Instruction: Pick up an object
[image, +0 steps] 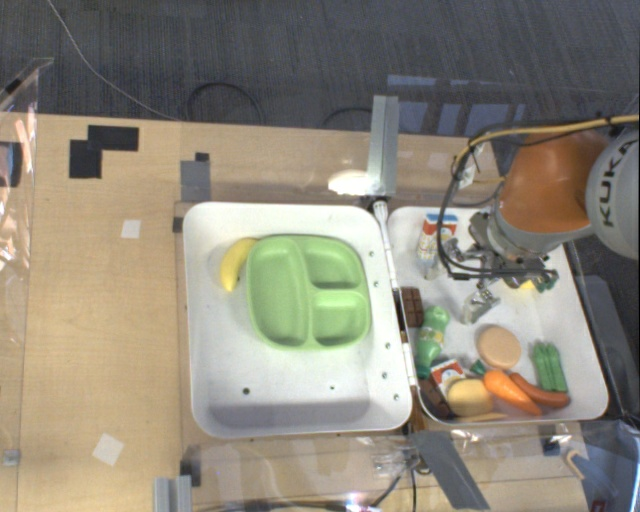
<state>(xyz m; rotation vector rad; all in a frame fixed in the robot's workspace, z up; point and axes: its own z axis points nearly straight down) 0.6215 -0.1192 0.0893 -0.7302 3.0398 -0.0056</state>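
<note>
We see the gripper hanging low in the right bin, just above a round tan disc. We cannot tell if it is holding anything. An orange carrot lies at the near end of that bin. In the left bin a banana touches a green plate

Green tray, yellow banana, orange carrot, white bins.
</note>
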